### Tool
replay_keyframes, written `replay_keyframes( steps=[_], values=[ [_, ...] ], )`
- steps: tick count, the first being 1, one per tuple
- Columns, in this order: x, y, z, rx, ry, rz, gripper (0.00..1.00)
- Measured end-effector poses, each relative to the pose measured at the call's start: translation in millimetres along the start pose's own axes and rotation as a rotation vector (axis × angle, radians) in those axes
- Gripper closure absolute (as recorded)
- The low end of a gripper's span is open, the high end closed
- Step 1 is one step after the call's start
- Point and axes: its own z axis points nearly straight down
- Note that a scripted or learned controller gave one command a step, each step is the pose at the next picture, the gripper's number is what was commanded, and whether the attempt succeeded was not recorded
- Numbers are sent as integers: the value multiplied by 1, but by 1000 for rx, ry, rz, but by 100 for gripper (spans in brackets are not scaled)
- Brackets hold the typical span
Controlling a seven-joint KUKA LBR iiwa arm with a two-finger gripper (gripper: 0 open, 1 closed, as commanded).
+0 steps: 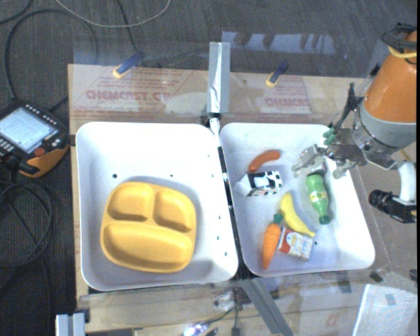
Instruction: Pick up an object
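A brown cardboard-covered tabletop [161, 93] stands on dark carpet strewn with cables, a handheld control pendant [24, 137] lying to its left. Two shallow white bins sit side by side: the left bin [91, 152] holds a yellow divided plastic tray [150, 225]. The right bin [350, 247] holds a green plastic bottle [318, 198], a yellow banana [294, 215], an orange carrot [269, 243], a red sausage [264, 159], a black-and-white toy cow [264, 182] and a small juice carton [296, 244]. The metal jaws [315, 158] hover just above the bottle's cap end, holding nothing; whether they are spread cannot be told.

Faint red print on cardboard sheet [154, 93], not readable.
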Motion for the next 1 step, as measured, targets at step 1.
replay_keyframes(
  steps=[1],
  values=[
    [-2, -17, 105, 1, 0, 100, 0]
  ],
)
